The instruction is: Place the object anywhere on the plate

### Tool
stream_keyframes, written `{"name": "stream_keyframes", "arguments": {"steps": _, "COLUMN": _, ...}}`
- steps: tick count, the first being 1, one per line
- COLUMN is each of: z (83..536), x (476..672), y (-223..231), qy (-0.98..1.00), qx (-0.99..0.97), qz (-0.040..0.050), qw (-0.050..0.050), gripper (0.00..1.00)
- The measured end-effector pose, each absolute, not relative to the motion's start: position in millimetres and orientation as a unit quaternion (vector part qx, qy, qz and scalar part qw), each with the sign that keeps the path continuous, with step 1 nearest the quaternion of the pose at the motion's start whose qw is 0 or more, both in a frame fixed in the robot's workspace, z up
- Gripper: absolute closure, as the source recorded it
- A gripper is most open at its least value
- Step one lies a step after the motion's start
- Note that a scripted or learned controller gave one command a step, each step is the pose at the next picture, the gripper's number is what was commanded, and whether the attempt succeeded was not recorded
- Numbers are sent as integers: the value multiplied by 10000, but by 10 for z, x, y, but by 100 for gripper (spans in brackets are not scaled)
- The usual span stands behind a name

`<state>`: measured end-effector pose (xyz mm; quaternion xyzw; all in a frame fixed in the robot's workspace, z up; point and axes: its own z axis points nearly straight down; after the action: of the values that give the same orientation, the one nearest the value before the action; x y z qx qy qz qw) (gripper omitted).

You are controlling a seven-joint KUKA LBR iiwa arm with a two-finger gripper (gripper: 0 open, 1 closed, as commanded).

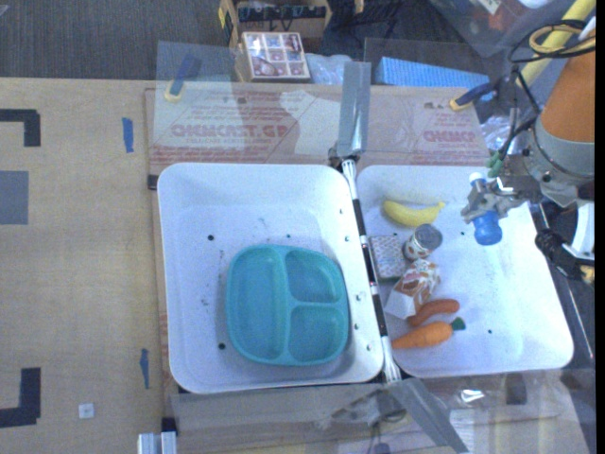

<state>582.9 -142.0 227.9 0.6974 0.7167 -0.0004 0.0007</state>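
Plate [286,305] sits bare in left bin [189,216]; nothing placed yet; gripper [484,206] hovers over right bin [529,301], grip state can't tell; banana [410,213], can [423,242], carrot [423,336] lie there; target object unclear; pick and transfer remain.

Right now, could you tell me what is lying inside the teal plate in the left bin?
The teal plate shows three bare compartments with nothing in them. The banana, can and carrot lie in the right bin. The bin floor under the plate is covered.
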Motion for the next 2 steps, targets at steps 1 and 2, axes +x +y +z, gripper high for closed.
{"name": "stream_keyframes", "arguments": {"steps": 1, "z": 1841, "x": 5652, "y": -831, "qy": 7644, "qx": 6447, "qz": -7, "qw": -12, "gripper": 100}}
{"name": "stream_keyframes", "arguments": {"steps": 2, "z": 1844, "x": 5533, "y": -2, "qy": 7721, "qx": 6355, "qz": -6, "qw": -12, "gripper": 100}}
